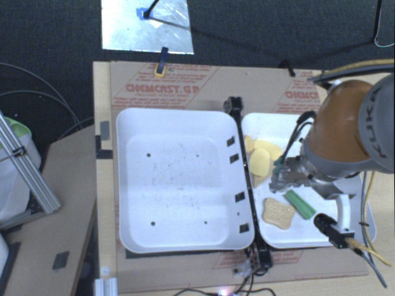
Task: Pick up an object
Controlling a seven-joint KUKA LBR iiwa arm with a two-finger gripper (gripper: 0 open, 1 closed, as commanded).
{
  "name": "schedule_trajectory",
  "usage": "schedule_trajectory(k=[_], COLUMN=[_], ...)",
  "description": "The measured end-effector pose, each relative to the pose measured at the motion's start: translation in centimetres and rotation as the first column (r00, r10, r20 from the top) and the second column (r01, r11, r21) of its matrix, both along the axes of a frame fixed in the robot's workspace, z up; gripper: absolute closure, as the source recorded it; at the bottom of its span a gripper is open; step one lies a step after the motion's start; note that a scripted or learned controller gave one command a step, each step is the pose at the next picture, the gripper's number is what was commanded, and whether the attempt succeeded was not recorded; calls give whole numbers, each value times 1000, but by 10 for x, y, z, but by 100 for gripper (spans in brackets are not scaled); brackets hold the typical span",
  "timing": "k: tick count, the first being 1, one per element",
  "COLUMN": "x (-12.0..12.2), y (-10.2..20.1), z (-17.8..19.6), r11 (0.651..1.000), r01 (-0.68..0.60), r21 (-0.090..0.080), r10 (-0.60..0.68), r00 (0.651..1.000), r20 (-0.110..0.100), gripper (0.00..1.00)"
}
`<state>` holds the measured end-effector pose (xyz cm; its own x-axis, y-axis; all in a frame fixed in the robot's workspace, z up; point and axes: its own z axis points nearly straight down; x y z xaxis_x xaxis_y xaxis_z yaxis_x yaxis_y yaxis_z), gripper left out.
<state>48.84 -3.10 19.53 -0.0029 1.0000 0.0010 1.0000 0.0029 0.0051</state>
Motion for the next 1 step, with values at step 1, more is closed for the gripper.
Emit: schedule_trajectory(k=[1], x=[0], y=[59], z=[44], r11=[1000], r01=[-8], r21=[2], r10=[8], r00=[1000], r20=[1], gripper=[100])
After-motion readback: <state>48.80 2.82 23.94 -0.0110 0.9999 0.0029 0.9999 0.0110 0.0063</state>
